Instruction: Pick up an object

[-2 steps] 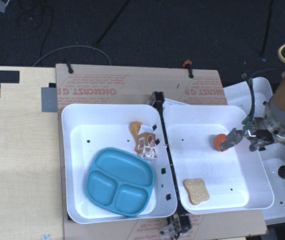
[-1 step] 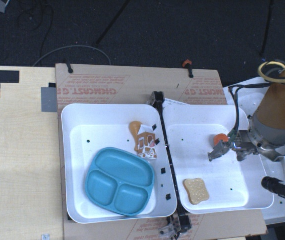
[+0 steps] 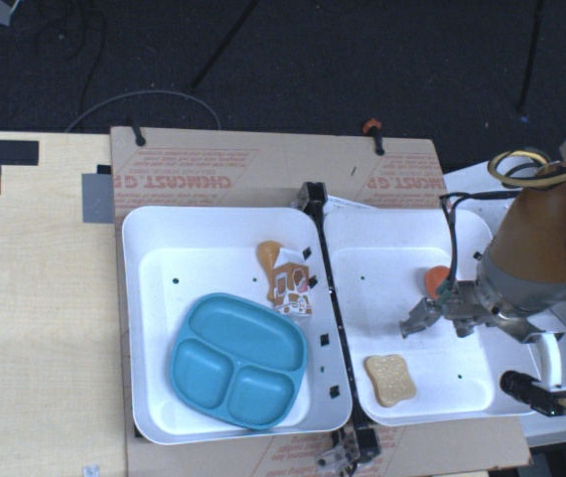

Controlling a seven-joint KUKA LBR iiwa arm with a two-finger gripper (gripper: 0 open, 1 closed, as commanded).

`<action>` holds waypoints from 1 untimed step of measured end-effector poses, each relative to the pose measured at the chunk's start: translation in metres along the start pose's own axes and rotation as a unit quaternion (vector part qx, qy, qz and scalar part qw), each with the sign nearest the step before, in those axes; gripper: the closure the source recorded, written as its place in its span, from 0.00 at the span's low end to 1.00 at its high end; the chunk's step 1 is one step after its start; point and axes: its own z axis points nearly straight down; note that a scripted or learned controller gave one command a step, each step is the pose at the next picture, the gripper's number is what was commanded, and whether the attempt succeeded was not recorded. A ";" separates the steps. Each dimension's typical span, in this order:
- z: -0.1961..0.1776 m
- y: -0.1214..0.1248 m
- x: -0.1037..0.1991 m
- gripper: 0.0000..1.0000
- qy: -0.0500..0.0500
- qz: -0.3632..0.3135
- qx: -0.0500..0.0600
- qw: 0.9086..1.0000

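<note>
Left to right: light wooden desk (image 3: 35, 296) carries a cardboard sheet with two shallow white plastic bins. Left bin (image 3: 149, 237) holds a blue three-compartment plastic tray (image 3: 238, 358) lying flat in its lower half, plus a tan wooden-looking toy piece (image 3: 268, 256) and a small white printed packet (image 3: 291, 291) just beside the tray's upper right corner, near the divider between bins. Right bin (image 3: 392, 241) holds a tan toast-shaped toy slice (image 3: 390, 379) flat near the front wall, and an orange-red round object (image 3: 436, 278) toward the far right, partly hidden by the arm. The gripper (image 3: 432, 316) sits low in the right bin, just beside the orange-red object and apart from the toast slice; nothing visible between its fingers, so call it empty. How far open it is, cannot tell; the wrist blocks the view. Judged step: approach/positioning, no grasp yet. Likeliest target is the orange-red object, being closest, though the toast is also in reach. Next move needs the fingers centred over one object, straddling it, then descent to the bin floor and closing. Risk: a round object could roll off.
</note>
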 end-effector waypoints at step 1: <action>0.053 0.003 0.010 0.00 0.000 0.001 0.000 1.000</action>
